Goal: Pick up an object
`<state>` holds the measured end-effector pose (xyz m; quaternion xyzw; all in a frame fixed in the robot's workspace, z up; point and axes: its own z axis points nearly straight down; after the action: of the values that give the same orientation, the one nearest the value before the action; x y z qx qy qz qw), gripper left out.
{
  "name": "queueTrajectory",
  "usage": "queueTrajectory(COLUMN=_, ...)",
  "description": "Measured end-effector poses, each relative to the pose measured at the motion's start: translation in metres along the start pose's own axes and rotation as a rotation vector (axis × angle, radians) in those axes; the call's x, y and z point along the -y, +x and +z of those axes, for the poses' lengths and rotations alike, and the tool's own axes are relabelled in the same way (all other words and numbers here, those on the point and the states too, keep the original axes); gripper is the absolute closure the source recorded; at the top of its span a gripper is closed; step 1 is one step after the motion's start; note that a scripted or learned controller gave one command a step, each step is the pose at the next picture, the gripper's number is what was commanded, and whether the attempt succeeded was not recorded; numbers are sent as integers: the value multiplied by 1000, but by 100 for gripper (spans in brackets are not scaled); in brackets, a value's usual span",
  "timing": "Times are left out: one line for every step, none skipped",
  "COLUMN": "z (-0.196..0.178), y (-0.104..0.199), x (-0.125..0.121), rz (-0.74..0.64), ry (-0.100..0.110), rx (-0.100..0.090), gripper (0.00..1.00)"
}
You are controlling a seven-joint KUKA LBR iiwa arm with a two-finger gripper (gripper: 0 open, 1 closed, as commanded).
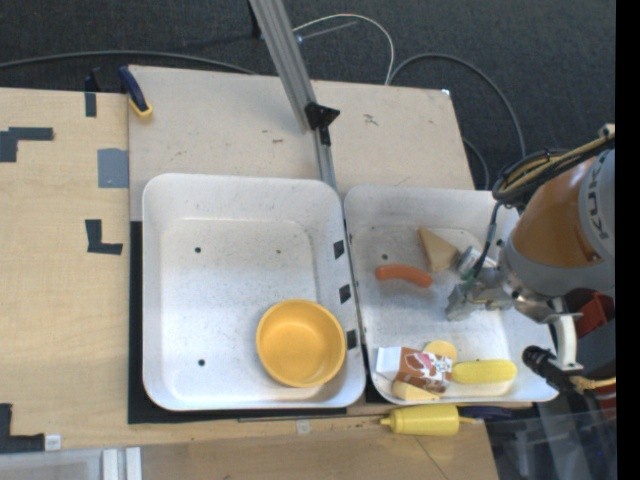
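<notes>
Grey two-finger gripper (466,290) hovering over the right white bin (385,213), finger state impossible to tell, beside a tan wedge-shaped block (440,248), orange sausage-shaped toy (404,275) lying nearby.

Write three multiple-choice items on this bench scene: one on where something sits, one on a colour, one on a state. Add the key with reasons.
1. Where is the yellow bowl?
A. left bin, near corner
B. right bin, far corner
C. on the bench outside the bins

2. What colour is the sausage-shaped piece in the right bin?
A. blue
B. orange-red
C. white

3. How does the bowl stand?
A. upside down
B. on its side
C. upright, mouth up

Key: 1 A, the bowl rests in the left bin by its near right corner. 2 B, the piece lies orange-red on the white floor. 3 C, its open inside faces the camera.
</notes>
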<state>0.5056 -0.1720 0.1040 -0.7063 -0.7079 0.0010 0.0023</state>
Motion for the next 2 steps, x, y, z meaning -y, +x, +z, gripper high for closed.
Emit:
queueTrajectory(z=-47, y=-7, x=-6, rz=1, ry=-7, rx=3, gripper=100)
queueTrajectory(z=-100, y=-7, x=-7, rz=0, ry=-8, rx=3, gripper=100)
